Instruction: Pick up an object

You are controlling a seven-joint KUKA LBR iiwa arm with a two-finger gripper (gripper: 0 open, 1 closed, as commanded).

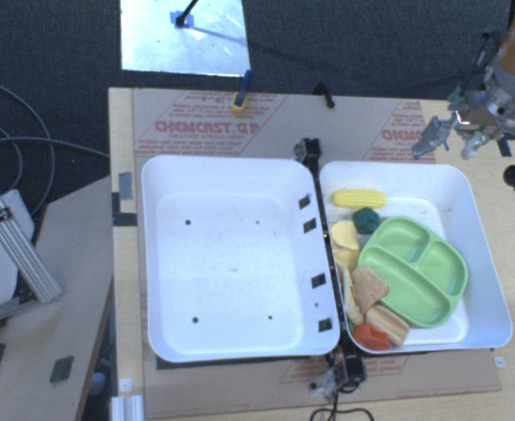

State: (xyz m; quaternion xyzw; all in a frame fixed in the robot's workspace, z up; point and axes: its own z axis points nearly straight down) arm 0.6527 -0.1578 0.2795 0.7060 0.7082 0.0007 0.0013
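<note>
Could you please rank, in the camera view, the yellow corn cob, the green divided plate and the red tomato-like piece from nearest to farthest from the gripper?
From the gripper, above the right bin's far edge:
1. Yellow corn cob, at the bin's far side.
2. Green divided plate, mid-bin.
3. Red tomato-like piece, at the near corner.

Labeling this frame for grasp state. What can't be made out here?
- Gripper: small and blurred, open or shut unclear.
- Arm: cut off by the top-right edge.
- Toy food beside the green tray: piled together, partly under the tray's edge; individual pieces hard to identify.
</note>
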